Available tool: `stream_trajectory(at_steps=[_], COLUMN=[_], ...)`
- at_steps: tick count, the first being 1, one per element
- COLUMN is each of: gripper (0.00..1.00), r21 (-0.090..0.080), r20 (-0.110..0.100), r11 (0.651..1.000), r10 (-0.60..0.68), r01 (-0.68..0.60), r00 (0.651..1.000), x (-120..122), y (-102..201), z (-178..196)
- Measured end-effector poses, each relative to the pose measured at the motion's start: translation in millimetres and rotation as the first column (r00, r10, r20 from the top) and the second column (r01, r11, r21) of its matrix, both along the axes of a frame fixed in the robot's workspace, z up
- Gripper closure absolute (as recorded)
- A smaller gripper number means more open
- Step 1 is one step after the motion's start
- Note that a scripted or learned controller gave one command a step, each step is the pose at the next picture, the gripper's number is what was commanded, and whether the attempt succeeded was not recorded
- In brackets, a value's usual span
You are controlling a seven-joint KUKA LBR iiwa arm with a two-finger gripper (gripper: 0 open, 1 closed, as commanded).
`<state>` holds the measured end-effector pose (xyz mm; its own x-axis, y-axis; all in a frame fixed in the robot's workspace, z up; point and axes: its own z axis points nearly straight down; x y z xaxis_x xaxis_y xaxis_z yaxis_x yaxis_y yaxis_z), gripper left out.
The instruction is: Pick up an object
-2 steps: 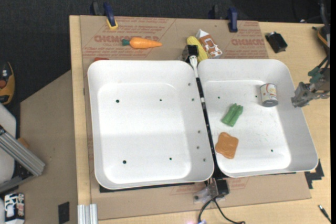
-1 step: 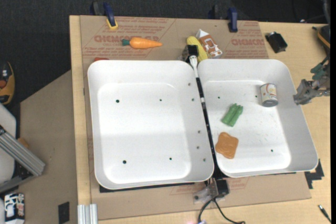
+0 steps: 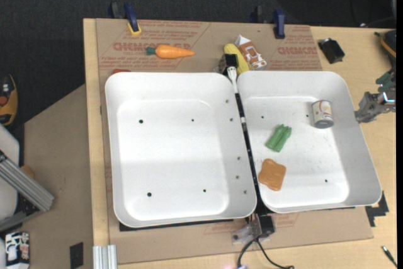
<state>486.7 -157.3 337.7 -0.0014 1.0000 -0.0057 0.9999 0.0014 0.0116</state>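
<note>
Trouble is most likely to come from the objects themselves. The gripper (image 3: 373, 105) sits at the right edge, just outside the right bin (image 3: 352, 186), and I cannot tell how it is set. In that bin lie a small can (image 3: 322, 114) on its side, a green piece (image 3: 278, 138) and an orange piece (image 3: 272, 174). The can could roll away under a touch; the flat orange piece may be too low to catch. A carrot (image 3: 171, 52) rests on the desk (image 3: 208, 41) beyond the left bin (image 3: 126, 198), well apart.
</note>
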Motion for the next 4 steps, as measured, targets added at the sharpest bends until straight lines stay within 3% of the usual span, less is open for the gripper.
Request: stream_trajectory(at_steps=[1,2,3,4], gripper=[1.00,1.00,1.00,0.00], r21=[0.000,0.009,0.003,0.005], r20=[0.011,-0.024,0.010,-0.010], r11=[1.000,1.000,1.000,1.000], r10=[0.002,0.002,0.002,-0.001], r01=[-0.002,-0.001,-0.002,0.001], r00=[1.000,1.000,1.000,1.000], x=[16,-6,-7,-7], y=[16,59,80,79], z=[174,50,207,197])
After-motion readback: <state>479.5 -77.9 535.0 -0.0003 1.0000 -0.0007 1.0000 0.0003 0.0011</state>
